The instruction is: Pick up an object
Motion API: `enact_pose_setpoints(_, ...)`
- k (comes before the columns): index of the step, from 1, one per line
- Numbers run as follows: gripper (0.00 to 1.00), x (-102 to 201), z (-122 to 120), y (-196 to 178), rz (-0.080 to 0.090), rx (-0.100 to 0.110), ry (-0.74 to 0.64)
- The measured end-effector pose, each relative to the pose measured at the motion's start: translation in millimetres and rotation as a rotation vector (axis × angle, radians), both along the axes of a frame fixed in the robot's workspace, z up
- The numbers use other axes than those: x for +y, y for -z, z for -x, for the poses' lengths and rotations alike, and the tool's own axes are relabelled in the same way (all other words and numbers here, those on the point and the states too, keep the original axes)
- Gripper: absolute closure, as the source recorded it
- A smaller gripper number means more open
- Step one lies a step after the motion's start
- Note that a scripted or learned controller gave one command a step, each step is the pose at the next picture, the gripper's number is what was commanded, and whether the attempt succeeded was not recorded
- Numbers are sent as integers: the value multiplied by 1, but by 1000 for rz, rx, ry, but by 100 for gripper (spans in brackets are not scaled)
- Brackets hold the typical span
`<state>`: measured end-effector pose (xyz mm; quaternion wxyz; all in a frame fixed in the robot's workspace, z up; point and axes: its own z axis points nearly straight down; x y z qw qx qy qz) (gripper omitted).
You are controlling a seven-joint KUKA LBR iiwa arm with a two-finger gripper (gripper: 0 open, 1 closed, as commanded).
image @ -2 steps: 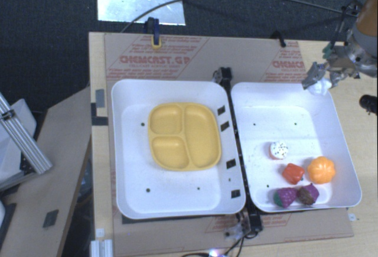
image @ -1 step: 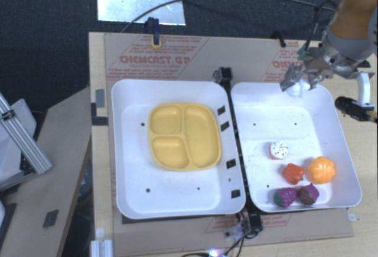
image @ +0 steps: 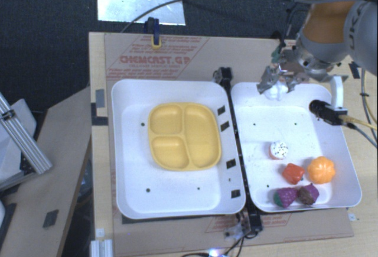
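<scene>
Red lettering on the brown board [image: 159,52] under the bins reads "CHEMCAST GP". The gripper [image: 275,85] hangs over the far edge of the right bin [image: 336,143], with a small white object [image: 275,93] at its tips; whether it is clamped on that object cannot be told. Near the bin's front edge lie a sprinkled white cake [image: 279,149], a red piece [image: 293,173], an orange pumpkin [image: 321,170] and two purple pieces [image: 296,195]. A yellow divided tray [image: 183,136] sits mid left bin [image: 133,191].
</scene>
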<state>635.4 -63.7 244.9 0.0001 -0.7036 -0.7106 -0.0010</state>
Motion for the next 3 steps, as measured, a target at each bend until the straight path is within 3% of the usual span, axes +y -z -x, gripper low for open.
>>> enact_pose_setpoints(1, 100, 48, 2, 3, 0, 1, 1)
enact_pose_setpoints(3, 100, 154, 35, 29, 0, 3, 1)
